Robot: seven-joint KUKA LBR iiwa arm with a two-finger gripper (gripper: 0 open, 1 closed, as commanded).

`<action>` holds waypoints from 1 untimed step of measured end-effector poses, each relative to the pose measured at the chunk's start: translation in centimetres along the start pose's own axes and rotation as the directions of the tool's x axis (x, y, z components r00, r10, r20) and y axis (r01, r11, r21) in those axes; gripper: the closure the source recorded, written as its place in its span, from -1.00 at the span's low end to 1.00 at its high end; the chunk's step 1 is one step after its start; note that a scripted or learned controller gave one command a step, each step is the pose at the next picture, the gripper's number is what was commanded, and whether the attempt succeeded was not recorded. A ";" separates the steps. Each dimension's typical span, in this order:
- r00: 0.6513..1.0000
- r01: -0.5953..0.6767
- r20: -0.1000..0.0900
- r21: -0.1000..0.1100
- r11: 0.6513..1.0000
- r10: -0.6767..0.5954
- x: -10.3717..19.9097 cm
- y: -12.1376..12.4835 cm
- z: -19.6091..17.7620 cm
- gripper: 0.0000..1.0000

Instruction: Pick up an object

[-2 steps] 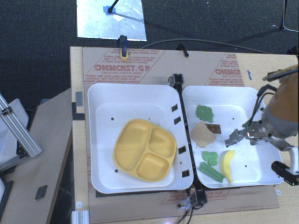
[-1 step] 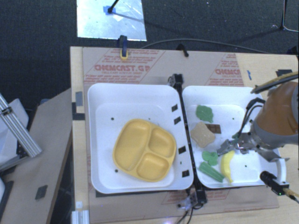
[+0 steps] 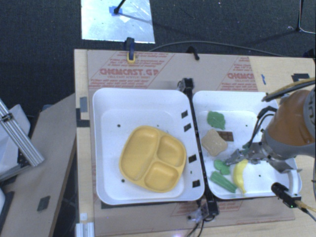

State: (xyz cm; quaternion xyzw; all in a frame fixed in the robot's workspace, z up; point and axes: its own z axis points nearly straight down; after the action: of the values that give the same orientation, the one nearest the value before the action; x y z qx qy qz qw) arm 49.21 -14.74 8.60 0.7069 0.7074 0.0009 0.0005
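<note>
The right bin (image 3: 247, 110) holds several small objects. A yellow banana (image 3: 240, 176) lies near its front, beside a long green piece (image 3: 223, 181) and a small green piece (image 3: 221, 167). A tan slice-like block (image 3: 214, 142) sits in the middle with a small brown item (image 3: 225, 136) at its right edge. A green leafy piece (image 3: 216, 119) lies further back. My gripper (image 3: 238, 156) hangs low over the bin, just above the banana's top end and right of the tan block. I see nothing held in it.
The left bin (image 3: 111, 107) holds a yellow three-compartment plate (image 3: 153, 158). A black divider (image 3: 195, 142) runs between the bins. The grey and orange arm (image 3: 291, 127) covers the right bin's right side.
</note>
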 end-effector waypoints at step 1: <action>1.000 0.001 0.002 -0.003 1.000 -0.001 0.0 0.1 -1.0 1.00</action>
State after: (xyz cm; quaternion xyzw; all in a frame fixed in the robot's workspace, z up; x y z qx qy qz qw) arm 49.30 -14.75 9.64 0.7065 0.7077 0.0016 0.0023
